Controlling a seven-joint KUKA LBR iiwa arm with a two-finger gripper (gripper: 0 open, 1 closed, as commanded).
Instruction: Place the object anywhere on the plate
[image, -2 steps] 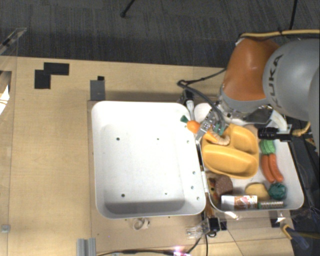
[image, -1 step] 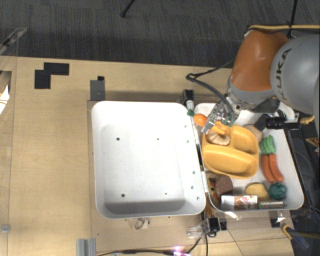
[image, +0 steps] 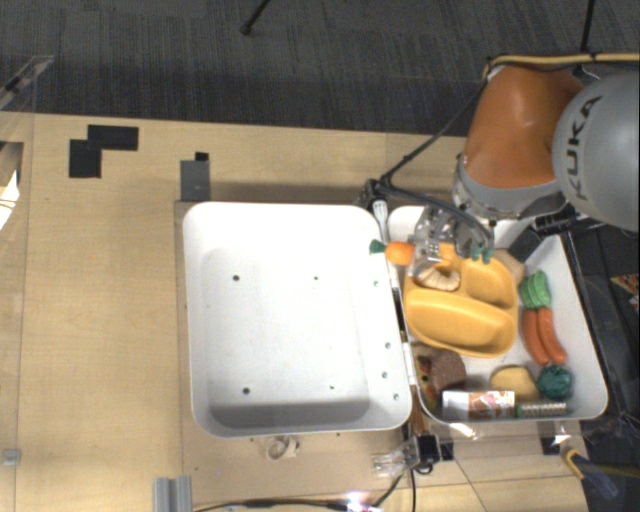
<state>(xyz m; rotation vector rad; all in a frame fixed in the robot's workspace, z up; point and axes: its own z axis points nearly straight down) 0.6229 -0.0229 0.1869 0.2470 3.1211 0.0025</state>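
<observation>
The wooden surface (image: 100, 330) holds two white bins side by side. The left bin (image: 290, 320) and the right bin (image: 585, 350) touch. Black marks (image: 100, 148) sit far back on the left.

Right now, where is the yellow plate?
The yellow plate lies in the right bin, toward its left wall, just below the gripper, with the red sausages on its right.

light wooden bench (image: 100, 330): matt, faint grain
shallow white plastic bin (image: 290, 320): smooth, slight sheen
yellow plastic plate (image: 465, 320): glossy
grey arm shell (image: 605, 150): smooth
</observation>
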